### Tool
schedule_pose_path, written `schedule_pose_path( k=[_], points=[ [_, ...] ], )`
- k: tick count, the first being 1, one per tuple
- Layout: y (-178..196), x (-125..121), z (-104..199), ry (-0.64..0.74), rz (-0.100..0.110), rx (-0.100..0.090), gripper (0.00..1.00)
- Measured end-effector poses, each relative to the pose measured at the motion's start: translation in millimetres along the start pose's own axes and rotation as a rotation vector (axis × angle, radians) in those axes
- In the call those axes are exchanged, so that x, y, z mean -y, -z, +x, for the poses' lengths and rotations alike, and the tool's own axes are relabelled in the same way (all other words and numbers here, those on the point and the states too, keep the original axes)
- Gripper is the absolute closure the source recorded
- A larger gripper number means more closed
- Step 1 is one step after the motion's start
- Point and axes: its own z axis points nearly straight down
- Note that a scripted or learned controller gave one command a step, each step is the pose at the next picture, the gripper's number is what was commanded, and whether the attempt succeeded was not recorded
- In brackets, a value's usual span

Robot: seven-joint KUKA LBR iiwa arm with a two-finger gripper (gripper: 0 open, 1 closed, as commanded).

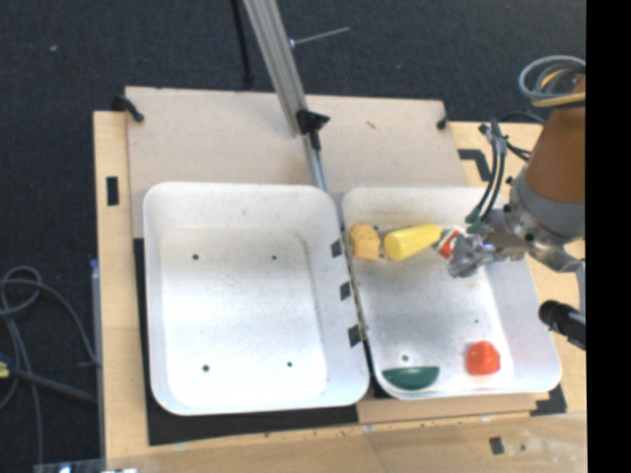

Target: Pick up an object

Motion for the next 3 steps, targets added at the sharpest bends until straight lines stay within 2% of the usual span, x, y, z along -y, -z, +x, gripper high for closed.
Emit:
schedule_pose_path(
  k=[3],
  points=[
    [-33,21,172,0.002,0.002,-0.001,1.0]
  ],
)
